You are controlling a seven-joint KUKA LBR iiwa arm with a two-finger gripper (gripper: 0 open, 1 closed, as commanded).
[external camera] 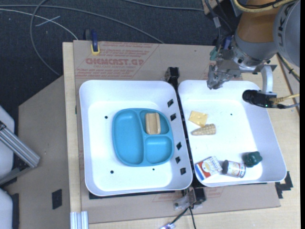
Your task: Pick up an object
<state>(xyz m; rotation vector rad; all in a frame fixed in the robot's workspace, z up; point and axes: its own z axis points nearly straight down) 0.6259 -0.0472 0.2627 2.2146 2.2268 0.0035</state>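
**Camera view: gripper over far rim of right-hand bin, contents lying apart from it**

Camera view puts the gripper (215, 84) at the far edge of the right-hand bin (243, 128), near that bin's far left corner. The grey and orange arm (259, 27) enters from the upper right. I cannot tell from this angle whether the gripper is open or closed, and I see nothing in it.

The closest item is a yellow cheese wedge (198, 118), which lies nearer the camera than the gripper and slightly to the left, apart from it. A corn cob (204, 130) lies on its side just beside the wedge's near edge. Three more items sit well apart from the gripper along the bin's near side. These are a red, white and blue packet (206, 169), a small can (234, 169) on its side touching the packet, and a dark green lump (252, 159) near the right corner.

The left-hand bin (95, 128) holds a blue divided plate (128, 137). A tan bread slice (152, 123) rests in the plate's far right compartment.

Both bins stand on a brown board (124, 61) with red lettering. A blue and yellow clamp (95, 43) grips the board's far edge. Dark carpet (33, 66) surrounds the bench, with grey cables (52, 4) looping across it. A metal rail (16, 149) shows at the left edge.
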